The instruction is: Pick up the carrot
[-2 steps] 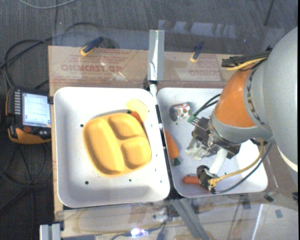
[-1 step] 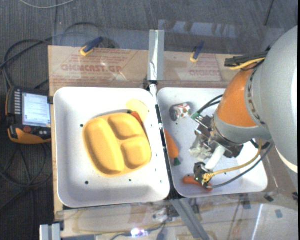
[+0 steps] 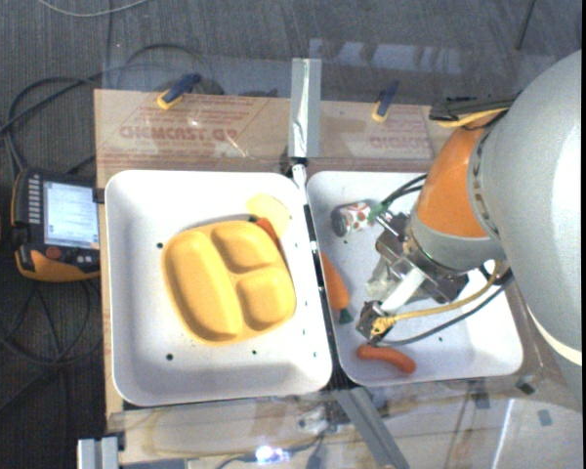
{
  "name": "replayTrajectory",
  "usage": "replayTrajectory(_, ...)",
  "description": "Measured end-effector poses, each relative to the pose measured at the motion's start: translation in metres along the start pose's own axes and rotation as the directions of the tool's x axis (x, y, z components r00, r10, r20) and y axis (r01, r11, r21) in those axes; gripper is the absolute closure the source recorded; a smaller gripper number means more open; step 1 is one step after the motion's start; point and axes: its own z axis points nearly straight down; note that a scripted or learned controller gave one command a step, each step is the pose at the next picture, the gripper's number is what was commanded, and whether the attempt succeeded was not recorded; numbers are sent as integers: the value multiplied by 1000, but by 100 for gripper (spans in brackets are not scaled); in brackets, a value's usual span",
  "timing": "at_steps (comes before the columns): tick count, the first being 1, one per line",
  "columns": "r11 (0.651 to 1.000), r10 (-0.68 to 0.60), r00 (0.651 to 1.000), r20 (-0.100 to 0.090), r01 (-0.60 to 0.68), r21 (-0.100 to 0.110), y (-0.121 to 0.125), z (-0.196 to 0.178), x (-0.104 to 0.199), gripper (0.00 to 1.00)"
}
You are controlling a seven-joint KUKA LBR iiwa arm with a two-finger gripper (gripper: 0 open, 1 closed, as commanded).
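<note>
The carrot (image 3: pixel 333 279) is orange and slim with a green end toward the front. It lies in the right bin (image 3: pixel 488 355) along the bin's left wall. My gripper (image 3: pixel 389 279) hangs over the middle of that bin, a short way to the right of the carrot and apart from it. Nothing shows between the gripper and the carrot, and the wrist hides the bin floor beneath it.
A red-orange sausage (image 3: pixel 387 360) lies at the right bin's front. A small white, red and green item (image 3: pixel 353 218) sits at its back left. The left bin (image 3: pixel 137 360) holds a yellow divided tray (image 3: pixel 230 278) with a small orange piece (image 3: pixel 265 228) at its far corner.
</note>
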Motion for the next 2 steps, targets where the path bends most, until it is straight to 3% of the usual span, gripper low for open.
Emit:
replayTrajectory(1, 969, -246, 969, 0, 246, 1, -6, 18, 0, 100)
replayTrajectory(2, 999, -41, 999, -2, 41, 2, -6, 18, 1, 100)
